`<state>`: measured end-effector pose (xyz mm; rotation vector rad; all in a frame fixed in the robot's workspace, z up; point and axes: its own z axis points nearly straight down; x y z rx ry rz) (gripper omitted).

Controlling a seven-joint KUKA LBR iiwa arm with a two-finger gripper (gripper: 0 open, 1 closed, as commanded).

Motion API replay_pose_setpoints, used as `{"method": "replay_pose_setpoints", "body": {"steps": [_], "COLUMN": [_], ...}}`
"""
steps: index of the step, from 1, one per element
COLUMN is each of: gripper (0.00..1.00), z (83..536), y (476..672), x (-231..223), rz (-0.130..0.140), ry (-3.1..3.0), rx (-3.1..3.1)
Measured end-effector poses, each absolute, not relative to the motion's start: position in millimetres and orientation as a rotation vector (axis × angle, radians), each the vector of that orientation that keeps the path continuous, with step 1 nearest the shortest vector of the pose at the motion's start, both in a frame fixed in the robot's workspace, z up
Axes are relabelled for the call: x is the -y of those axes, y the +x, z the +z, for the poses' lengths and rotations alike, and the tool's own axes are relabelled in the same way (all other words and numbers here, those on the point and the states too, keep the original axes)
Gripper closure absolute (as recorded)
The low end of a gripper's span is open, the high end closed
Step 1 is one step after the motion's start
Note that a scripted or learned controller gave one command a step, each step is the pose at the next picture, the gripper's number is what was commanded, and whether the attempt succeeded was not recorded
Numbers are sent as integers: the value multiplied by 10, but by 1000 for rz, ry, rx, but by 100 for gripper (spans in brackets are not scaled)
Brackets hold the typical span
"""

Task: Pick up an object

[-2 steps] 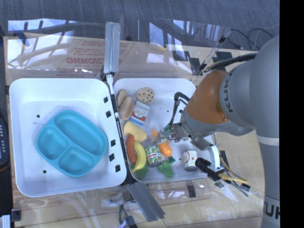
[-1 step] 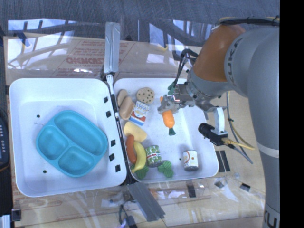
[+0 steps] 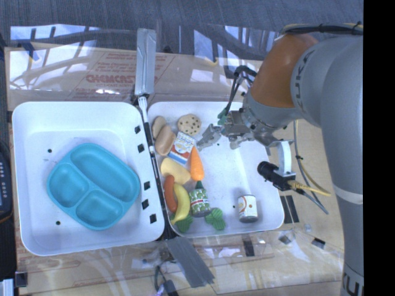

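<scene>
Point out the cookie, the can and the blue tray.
cookie [image 3: 189,124], camera view, middle of its top face
can [image 3: 248,208], camera view, middle of its side
blue tray [image 3: 92,185], camera view, ridge between its compartments

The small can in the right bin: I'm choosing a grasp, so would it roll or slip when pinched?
The can stands upright and apart from the other toys, so it probably won't roll unless tipped. Its round, smooth-looking side may slip between flat fingers. It looks small, so likely light.
</scene>
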<state>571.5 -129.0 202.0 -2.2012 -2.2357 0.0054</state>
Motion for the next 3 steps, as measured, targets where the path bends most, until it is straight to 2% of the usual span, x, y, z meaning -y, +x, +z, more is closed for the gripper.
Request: {"method": "replay_pose_setpoints", "body": {"steps": [1, 2, 3], "gripper": [0, 100, 100], "z": [908, 972, 1935], "y": [5745, 5733, 6431], "x": [1283, 1281, 590], "rz": [1, 9, -5], "ry": [-2070, -2060, -2076], "rx": [2361, 2361, 2359]}}
